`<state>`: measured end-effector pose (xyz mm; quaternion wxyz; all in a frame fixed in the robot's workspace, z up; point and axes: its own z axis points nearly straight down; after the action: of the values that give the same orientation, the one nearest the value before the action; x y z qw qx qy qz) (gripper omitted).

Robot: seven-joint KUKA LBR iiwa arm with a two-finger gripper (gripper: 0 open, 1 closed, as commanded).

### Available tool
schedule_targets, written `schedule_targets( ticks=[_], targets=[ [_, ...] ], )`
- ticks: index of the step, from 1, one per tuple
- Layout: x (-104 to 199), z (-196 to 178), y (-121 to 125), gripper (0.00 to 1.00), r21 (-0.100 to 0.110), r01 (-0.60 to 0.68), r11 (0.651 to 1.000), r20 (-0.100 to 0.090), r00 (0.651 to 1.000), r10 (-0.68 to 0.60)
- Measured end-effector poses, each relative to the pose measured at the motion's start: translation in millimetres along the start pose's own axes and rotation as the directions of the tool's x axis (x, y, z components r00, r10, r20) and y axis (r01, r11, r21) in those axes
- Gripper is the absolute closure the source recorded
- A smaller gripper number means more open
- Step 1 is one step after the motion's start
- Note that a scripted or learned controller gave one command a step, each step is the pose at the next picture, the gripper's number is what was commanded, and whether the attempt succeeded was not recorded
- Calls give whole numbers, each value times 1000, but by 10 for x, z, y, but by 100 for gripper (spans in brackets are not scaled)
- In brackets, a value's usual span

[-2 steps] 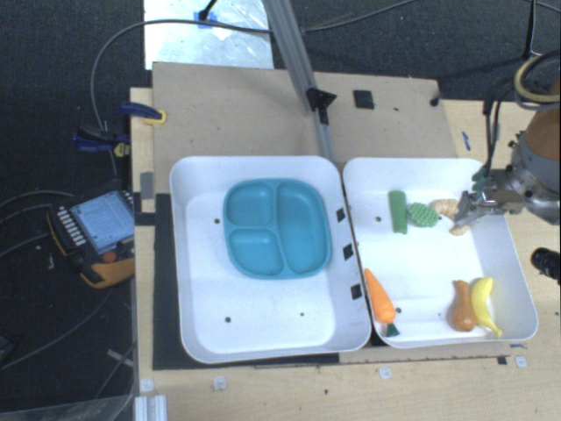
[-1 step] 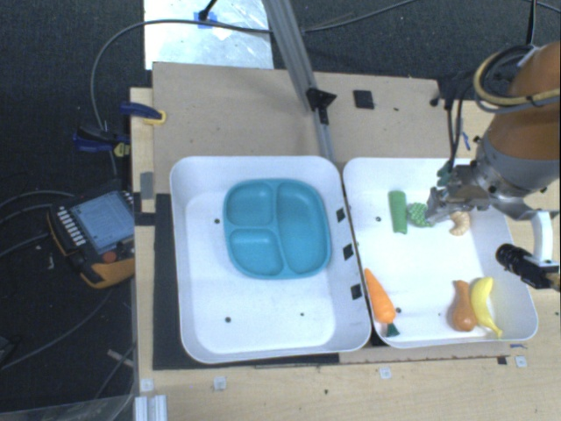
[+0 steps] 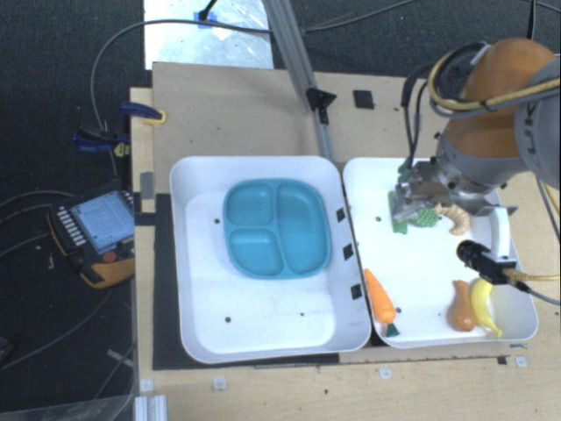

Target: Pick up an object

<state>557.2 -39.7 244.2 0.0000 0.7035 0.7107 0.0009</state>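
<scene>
My gripper (image 3: 408, 207) hangs low over the upper part of the right bin (image 3: 421, 274), right at a green broccoli-like toy (image 3: 424, 217); the wrist hides where they meet. A tan curved piece (image 3: 457, 219) lies just right of the green toy. An orange carrot (image 3: 379, 295) rests against the bin's left wall near the front. In the front right corner an orange-brown drumstick shape (image 3: 462, 309) sits beside a yellow banana (image 3: 484, 306).
The left bin (image 3: 206, 318) holds a blue divided plate (image 3: 276, 228). A black part with a cable (image 3: 478, 259) hangs over the right bin's right side. A grey pole (image 3: 294, 46) slants across the back of the bench.
</scene>
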Motion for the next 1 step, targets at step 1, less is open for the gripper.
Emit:
schedule_targets(
  ticks=[1],
  targets=[
    [446,46,115,100,-2,-1,1000,0,1000,1]
  ],
)
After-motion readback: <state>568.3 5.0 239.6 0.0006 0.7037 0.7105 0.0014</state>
